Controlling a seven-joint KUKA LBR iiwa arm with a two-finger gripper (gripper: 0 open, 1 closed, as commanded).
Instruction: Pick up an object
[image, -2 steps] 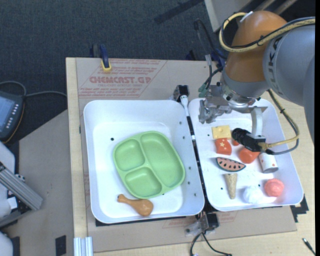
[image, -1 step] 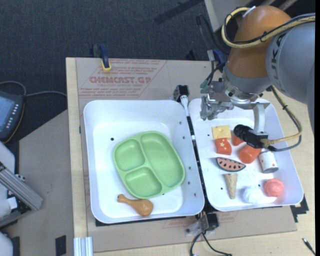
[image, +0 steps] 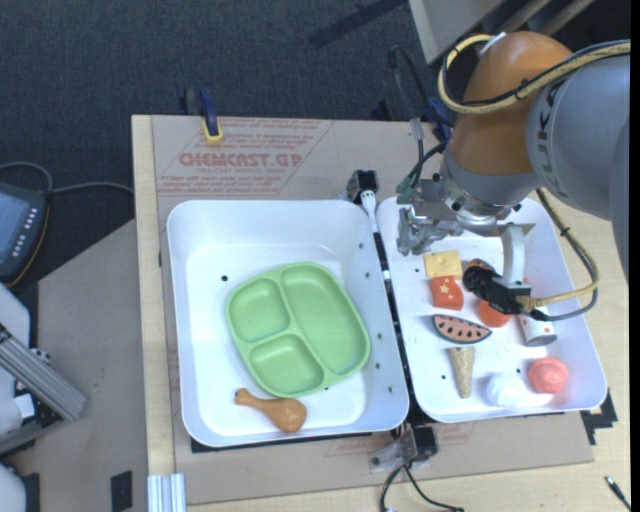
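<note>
The arm (image: 560, 110) reaches in over the right bin (image: 580, 395), its orange band (image: 500, 75) above the wrist, and the gripper (image: 425, 235) hangs over that bin's upper left corner. The state of the hand cannot be told from this angle. Just below it lie a yellow block (image: 442, 264) and a red block (image: 447, 292), touching each other. Lower in the same bin sit a watermelon slice (image: 461, 328), a cone (image: 462, 368), a white piece (image: 503, 388) and a pink ball (image: 548, 374) (the last two side by side). The left bin (image: 195, 240) holds a green divided plate (image: 295, 328) with a toy drumstick (image: 272, 408) just below it.
</note>
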